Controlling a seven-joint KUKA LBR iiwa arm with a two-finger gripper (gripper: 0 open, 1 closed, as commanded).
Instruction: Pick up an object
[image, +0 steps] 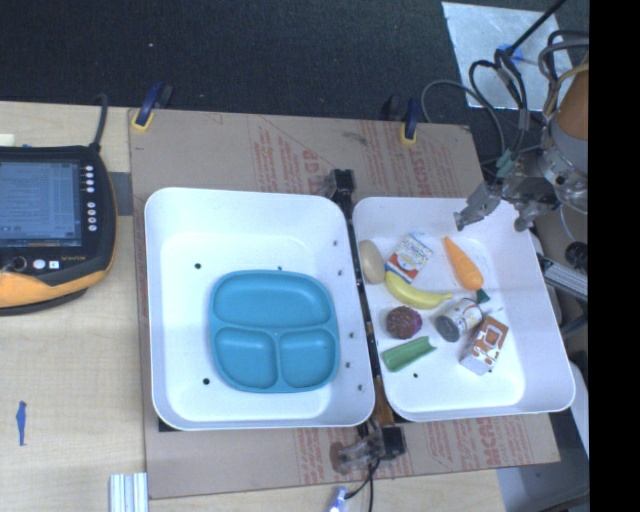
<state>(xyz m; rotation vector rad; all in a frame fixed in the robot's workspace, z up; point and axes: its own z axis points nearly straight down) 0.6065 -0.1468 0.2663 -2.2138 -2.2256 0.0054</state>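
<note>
Tool (497, 208): seen spread open, nothing held, above right bin's (548, 400) far edge.
Carrot (463, 263): placed just below-left of tool; long axis diagonal.

Clearly a robotics lab or test cell, not a home. At the centre, two shallow white bins (250, 215) and (535, 380) sit side by side on a cardboard sheet (290, 150) clamped to a pale wooden bench (60, 400), with clips at twelve o'clock. At nine o'clock lies a teach pendant (50, 225) with a lit screen and orange casing. At two o'clock hang looped cables (480, 90) beside the grey arm (560, 170). Toy food fills the three o'clock bin: a plastic banana (415, 294), a carrot (462, 262). A blue divided tray (272, 330) rests in the left bin.
</note>
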